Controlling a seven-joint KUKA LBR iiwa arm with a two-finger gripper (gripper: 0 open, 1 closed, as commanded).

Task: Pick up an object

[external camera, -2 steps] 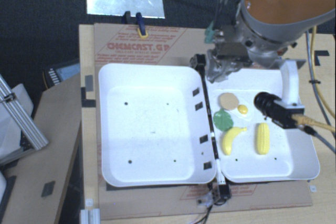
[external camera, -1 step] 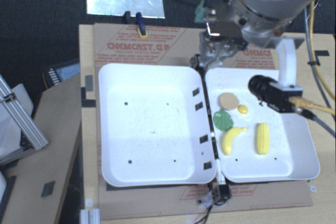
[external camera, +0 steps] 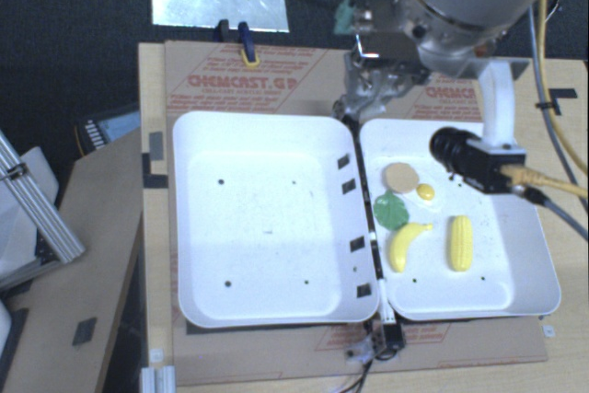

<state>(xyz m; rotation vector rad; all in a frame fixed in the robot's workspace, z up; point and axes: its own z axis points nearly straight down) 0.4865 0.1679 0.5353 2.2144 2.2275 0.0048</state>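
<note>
While both shallow white plastic bins sit side by side on the cardboard-covered bench (external camera: 267, 74), all the toys are in the right-hand bin (external camera: 529, 285). Nearest the camera are the curved yellow plastic banana (external camera: 406, 244) and, just beside it on the right, the stubby yellow corn cob (external camera: 460, 243) standing lengthwise. A bit further back, the green leafy piece (external camera: 390, 211) touches the banana's top end, then comes the small yellow round bit (external camera: 425, 192) and the flat tan cookie-like disc (external camera: 400, 177). The left-hand bin (external camera: 189, 225) is next door. Furthest back, the arm's metal gripper (external camera: 354, 106) hangs over the far end of the seam between the bins, well apart from every toy, nothing in it. Can't tell how it's set, honestly.
</note>
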